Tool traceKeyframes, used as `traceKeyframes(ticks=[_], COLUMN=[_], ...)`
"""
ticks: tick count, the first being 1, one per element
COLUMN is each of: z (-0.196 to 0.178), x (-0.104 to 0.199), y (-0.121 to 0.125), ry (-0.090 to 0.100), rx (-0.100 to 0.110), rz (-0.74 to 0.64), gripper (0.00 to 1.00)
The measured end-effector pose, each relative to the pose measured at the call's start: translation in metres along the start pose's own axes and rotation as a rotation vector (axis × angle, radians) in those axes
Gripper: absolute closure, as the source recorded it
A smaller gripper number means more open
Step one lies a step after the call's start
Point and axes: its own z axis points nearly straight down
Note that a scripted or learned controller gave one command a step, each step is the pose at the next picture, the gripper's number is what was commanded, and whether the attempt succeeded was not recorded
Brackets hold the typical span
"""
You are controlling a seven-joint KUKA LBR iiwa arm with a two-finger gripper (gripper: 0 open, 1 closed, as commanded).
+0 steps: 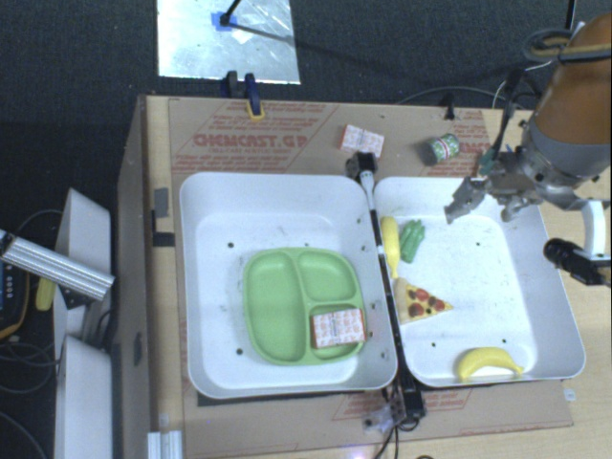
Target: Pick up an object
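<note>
My gripper [488, 206] hangs over the far part of the right bin [535, 295]. Its two fingers [465, 202] are spread, open, with nothing between them. Below and to its left lie a yellow corn-like piece [389, 243] and a green toy vegetable [411, 240], close to the bin's left wall. A pizza slice [422, 302] rests lower in the same bin, and a banana [488, 361] lies by its near wall. In the left bin [215, 256] sits a green divided plate [296, 299] with a pink patterned packet [338, 328] in its near right compartment.
On the cardboard beyond the bins lie a small patterned packet [361, 141] and a green can [443, 147]. A blue and yellow clamp [251, 92] grips the cardboard's far edge. A black clip [364, 168] sits where the bins meet.
</note>
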Motion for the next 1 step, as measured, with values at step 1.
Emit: traceKeyframes(ticks=[1], z=[0.1495], x=[-0.033], y=[-0.003], ry=[0.0], rx=[0.004], rz=[0.002], gripper=[0.0])
